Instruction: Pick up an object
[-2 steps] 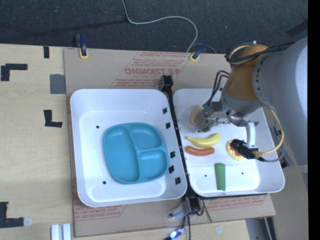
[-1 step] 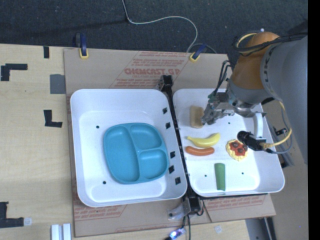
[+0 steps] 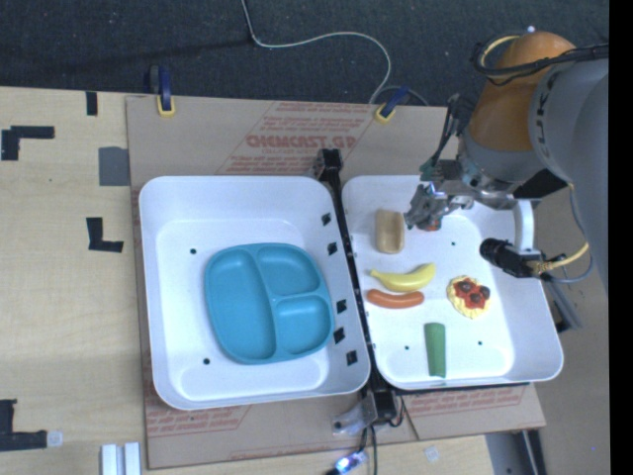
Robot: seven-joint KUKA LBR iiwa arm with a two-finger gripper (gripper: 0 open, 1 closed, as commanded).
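Overhead slanted view of the counter (image 3: 59,265) with two shallow white bins side by side. The left bin (image 3: 168,216) holds a blue sectioned plate (image 3: 267,300) with three compartments. The right bin (image 3: 524,354) holds five small food models.

The tan bread roll (image 3: 390,232) is a short, rounded loaf shape, light brown, lying in the upper left part of the right bin, near the divider between the bins. Its long axis runs roughly up and down in the view, slightly tilted. Below it lies the yellow banana (image 3: 403,278), curved, with its long axis running left to right and its ends turned upward. Just beneath the banana, nearly touching it, is the red-orange sausage (image 3: 395,299), also lying left to right. The green cylinder (image 3: 435,349) lies toward the near edge of the bin, long axis up and down. The round yellow piece with red toppings (image 3: 469,296) sits to the right of the banana.

The jaws (image 3: 427,211) hang over the upper part of the right bin, just to the right of the bread roll and slightly above it in the view, apart from it. Nothing shows between them; whether they are parted or closed cannot be told. The arm's orange band (image 3: 509,97) shows at upper right.
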